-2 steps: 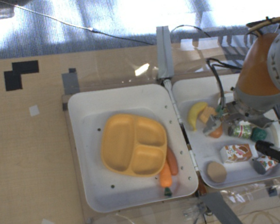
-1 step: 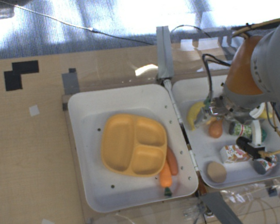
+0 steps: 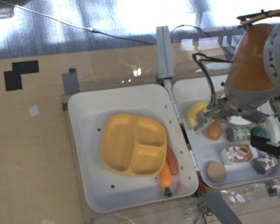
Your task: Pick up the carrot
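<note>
Worktop pale matt wood grain, bins smooth white plastic, divided tray matt yellow plastic, carrot smooth orange plastic, faint sheen

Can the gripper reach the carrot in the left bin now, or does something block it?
Probably yes. The carrot lies uncovered beside the yellow tray; the gripper hovers over the right bin.

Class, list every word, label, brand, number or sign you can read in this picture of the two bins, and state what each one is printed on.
No text can be read.
Small carton in the right bin: red and white print, too blurred to read.
Green can beside it: label too small to read.
Patterned cup: markings, no legible letters.
Black shapes on the bench: plain blocks, not characters.
</note>
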You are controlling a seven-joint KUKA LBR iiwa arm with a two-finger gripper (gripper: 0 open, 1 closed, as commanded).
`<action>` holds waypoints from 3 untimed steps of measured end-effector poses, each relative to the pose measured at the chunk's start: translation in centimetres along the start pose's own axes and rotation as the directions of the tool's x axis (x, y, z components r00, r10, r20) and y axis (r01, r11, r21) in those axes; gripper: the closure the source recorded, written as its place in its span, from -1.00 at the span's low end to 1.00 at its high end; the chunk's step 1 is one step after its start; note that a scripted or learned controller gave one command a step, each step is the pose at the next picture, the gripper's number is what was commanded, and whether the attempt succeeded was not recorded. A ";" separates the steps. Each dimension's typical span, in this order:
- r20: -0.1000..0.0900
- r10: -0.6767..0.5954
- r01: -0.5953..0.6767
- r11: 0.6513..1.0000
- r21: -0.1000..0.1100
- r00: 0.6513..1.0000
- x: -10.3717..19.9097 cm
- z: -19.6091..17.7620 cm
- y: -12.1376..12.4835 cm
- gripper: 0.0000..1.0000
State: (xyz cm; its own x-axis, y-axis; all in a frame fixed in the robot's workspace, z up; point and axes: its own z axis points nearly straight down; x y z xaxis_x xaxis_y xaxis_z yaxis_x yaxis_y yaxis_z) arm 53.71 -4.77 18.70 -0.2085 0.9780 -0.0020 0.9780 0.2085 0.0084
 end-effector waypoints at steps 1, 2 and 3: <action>0.000 0.228 -0.228 0.974 0.007 0.974 2.8 0.3 -1.7 -1.00; 0.001 0.429 -0.429 0.903 0.008 0.904 5.5 0.3 -3.9 -1.00; 0.002 0.575 -0.575 0.818 0.006 0.818 3.7 0.2 -4.3 -1.00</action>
State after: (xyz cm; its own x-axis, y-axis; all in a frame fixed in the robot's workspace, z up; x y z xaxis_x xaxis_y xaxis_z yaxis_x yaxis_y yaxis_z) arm 48.74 -2.05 18.45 0.3920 0.9199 0.0016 0.9199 -0.3920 0.0016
